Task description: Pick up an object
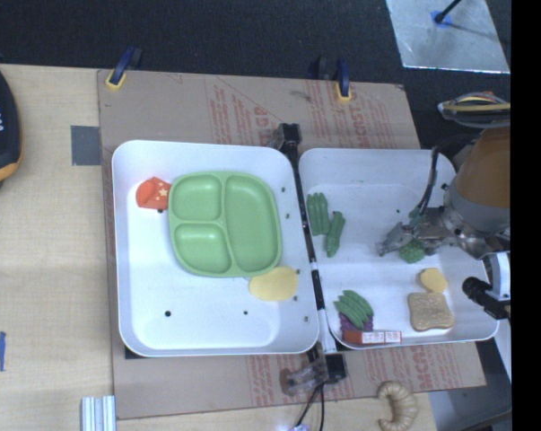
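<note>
pincer [405, 241] low in right bin [378, 164], near its right edge | touching a green item [412, 253] | finger state: cannot tell | bread [430, 311] at front-right corner

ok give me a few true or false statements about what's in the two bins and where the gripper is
1. The green divided plate lies in the left bin. True.
2. The toast slice sits in the left bin. False: it is in the right bin, near the front corner.
3. The yellow piece lies beside the plate's front edge. True.
4. The gripper is over the left bin. False: it is over the right bin, by a small green item.
5. The red item lies in the plate's compartment. False: it lies beside the plate.
</note>
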Motion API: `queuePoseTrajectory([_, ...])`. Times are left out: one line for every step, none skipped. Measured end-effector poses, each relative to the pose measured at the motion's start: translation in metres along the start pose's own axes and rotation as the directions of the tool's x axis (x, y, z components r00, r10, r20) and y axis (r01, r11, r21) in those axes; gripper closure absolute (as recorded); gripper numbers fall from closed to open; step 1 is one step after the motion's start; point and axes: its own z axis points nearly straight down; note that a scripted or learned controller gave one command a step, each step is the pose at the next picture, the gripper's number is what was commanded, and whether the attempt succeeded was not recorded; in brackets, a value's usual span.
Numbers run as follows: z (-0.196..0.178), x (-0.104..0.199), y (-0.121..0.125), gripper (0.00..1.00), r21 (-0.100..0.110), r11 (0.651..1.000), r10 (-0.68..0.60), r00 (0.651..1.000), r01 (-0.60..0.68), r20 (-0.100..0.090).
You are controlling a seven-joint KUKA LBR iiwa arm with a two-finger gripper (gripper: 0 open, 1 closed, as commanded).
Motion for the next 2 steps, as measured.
queuePoseTrajectory([-0.018, -0.003, 0.002, 1.0, -0.008, 1.0, 0.0, 1.0, 0.0, 0.004])
queuePoseTrajectory([-0.104, 0.067, 0.058, 1.0, -0.019, 1.0, -0.003, 1.0, 0.003, 0.004])
